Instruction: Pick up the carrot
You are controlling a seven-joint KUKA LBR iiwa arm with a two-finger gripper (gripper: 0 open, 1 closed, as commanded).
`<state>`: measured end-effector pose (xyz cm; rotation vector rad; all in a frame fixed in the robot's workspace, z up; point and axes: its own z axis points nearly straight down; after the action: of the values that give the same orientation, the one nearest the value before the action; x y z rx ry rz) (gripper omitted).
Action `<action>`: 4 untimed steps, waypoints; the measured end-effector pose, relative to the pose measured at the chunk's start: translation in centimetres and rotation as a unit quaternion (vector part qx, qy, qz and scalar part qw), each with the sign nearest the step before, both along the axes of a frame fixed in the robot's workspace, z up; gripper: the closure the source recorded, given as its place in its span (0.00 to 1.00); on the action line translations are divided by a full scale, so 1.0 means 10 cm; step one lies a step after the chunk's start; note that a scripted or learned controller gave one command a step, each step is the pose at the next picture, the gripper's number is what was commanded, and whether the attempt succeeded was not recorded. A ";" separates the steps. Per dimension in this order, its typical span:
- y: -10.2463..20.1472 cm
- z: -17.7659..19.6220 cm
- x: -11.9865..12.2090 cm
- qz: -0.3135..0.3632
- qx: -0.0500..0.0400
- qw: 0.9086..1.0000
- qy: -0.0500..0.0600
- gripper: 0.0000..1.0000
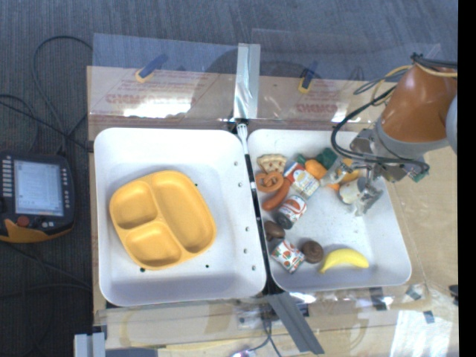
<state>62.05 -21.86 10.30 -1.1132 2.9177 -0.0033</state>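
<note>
You have the grey arm with its orange band (pixel 416 103) reaching in from the right, and its two-finger gripper (pixel 366 196) hangs over the right part of the right-hand white bin (pixel 394 251). Whether the jaws are open or closed you cannot tell from this angle, nor whether anything sits between them.

The small orange carrot with a green top (pixel 318 166) lies in the far part of that bin, just left of the gripper, among a cluster of toy food. Just beside the gripper there is another small orange and white piece (pixel 346 187); its kind is unclear. To the carrot's left you see a tan pretzel-like piece (pixel 271 163), a red-orange ring-shaped piece (pixel 273 187) and a white and red can (pixel 301 181). A second labelled can (pixel 292 208) lies nearer, and a third (pixel 287 255) at the near left, touching a dark brown round piece (pixel 312 251). A yellow banana (pixel 343 259) rests near the bin's near edge.

In the left-hand white bin (pixel 111 274) sits a yellow three-compartment plastic tray (pixel 162 218). Well to the left, off the bench, lies a grey control pendant with a screen (pixel 36 196).
</note>
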 end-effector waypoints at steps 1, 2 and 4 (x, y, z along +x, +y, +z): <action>-0.07 -0.10 0.40 -0.166 -0.001 0.986 0.014 0.00; 0.10 -0.10 0.43 -0.323 -0.008 0.946 0.018 0.00; -0.03 -0.11 0.44 -0.367 0.000 0.930 0.020 0.00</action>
<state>66.46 -22.12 9.22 0.0368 3.1631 0.0080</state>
